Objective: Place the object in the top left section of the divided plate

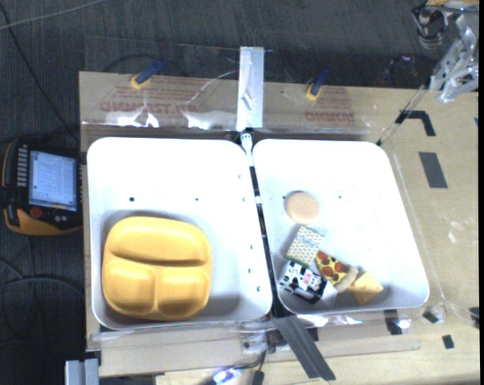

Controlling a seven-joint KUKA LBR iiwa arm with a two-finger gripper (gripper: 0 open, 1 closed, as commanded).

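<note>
A yellow divided plate [156,266] lies in the near left part of the left bin [170,167], with one long section at its far side and two smaller ones at its near side. In the right bin [362,175] lie a round tan disc [301,206], a pale patterned square [306,245], a toy pizza slice [329,267], a black-and-white cow-patterned piece [301,280] and a yellow wedge [366,287]. My gripper [453,74] hangs at the far right corner, outside both bins and well away from all objects.
A handheld pendant with a screen [43,187] rests on the floor left of the bench. Blue clips [148,74] and a clear plastic sheet sit at the bench's far edge. A metal bracket [251,87] stands upright behind the seam between the bins.
</note>
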